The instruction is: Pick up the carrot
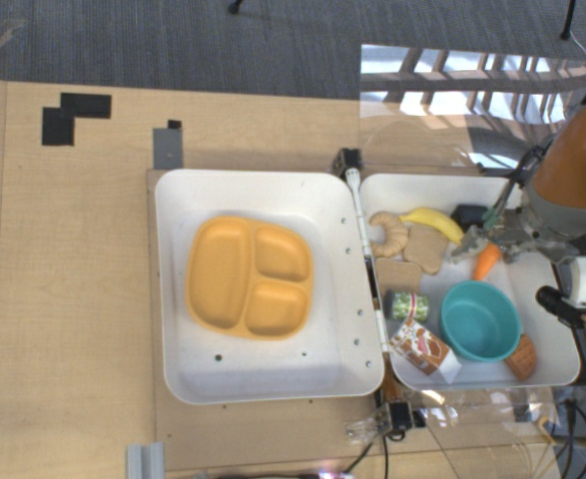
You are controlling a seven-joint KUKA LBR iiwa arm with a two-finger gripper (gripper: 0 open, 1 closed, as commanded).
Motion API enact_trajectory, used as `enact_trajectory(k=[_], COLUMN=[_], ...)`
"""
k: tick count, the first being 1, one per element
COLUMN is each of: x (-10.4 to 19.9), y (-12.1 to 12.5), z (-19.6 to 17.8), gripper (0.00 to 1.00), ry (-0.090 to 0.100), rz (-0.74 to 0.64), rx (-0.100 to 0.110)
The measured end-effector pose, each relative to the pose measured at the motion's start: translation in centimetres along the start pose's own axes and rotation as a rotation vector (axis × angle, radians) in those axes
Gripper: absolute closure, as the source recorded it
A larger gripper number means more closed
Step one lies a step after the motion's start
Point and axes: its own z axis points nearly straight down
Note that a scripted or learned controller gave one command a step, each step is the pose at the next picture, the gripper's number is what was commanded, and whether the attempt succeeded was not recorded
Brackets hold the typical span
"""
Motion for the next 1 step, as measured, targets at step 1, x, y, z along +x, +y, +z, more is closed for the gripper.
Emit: enact_trajectory(k=[1], x=[0.13], y=[0.24], z=[-1.16], gripper=[1.00], ry=[-0.003], rz=[-0.004], rx=[-0.006])
